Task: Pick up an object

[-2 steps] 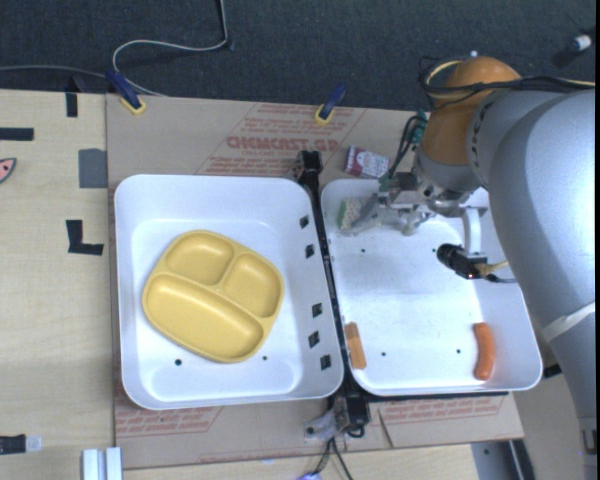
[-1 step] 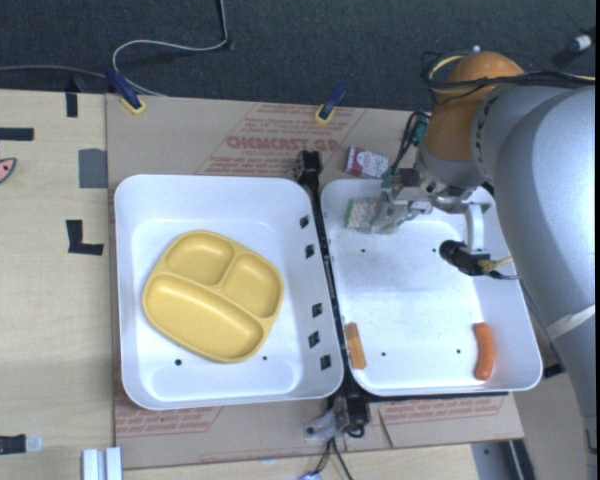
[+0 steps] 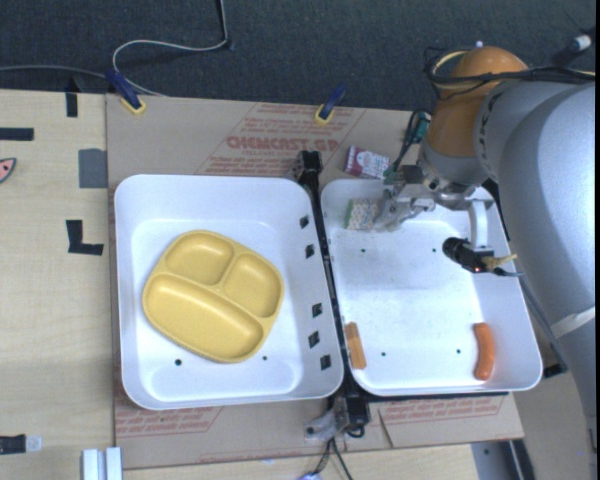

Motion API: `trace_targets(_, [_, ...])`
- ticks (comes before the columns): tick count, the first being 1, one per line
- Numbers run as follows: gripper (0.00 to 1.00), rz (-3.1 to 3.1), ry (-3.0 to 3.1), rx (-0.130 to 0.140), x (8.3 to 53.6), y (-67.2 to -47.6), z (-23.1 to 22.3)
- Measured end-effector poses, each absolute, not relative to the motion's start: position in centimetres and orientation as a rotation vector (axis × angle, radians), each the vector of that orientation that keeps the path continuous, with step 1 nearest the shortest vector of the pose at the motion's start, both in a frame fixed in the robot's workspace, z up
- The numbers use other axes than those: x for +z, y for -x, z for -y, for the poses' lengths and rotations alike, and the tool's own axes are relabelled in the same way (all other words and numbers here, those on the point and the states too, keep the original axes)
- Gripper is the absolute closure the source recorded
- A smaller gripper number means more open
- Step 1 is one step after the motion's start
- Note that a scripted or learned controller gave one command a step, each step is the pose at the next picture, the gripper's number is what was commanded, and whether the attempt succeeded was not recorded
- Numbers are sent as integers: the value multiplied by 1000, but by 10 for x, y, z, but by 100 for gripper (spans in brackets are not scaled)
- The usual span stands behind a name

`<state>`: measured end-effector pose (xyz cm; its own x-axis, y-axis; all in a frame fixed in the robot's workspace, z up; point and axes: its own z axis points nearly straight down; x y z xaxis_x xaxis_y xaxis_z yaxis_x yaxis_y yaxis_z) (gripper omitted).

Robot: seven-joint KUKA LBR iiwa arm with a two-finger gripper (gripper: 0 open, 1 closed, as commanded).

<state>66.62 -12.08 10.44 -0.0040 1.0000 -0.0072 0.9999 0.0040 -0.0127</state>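
Observation:
My gripper hangs low over the far left corner of the right bin. Just to its left lies a small pale green speckled packet, touching or nearly touching the gripper; whether it is held I cannot tell. An orange sausage-shaped piece lies near the bin's front right corner. A shorter orange-brown piece rests against the bin's front left wall. The grey arm with its orange band comes in from the right and covers the bin's far right part.
The left bin holds a yellow divided plate. A small maroon packet lies on the cardboard just behind the right bin. A black divider with clips runs between the bins. Cables trail across the dark surface behind.

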Motion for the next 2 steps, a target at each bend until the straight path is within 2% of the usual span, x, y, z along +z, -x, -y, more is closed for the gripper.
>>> trace_targets(2, [100,2225,2213,28,123,-666,121])
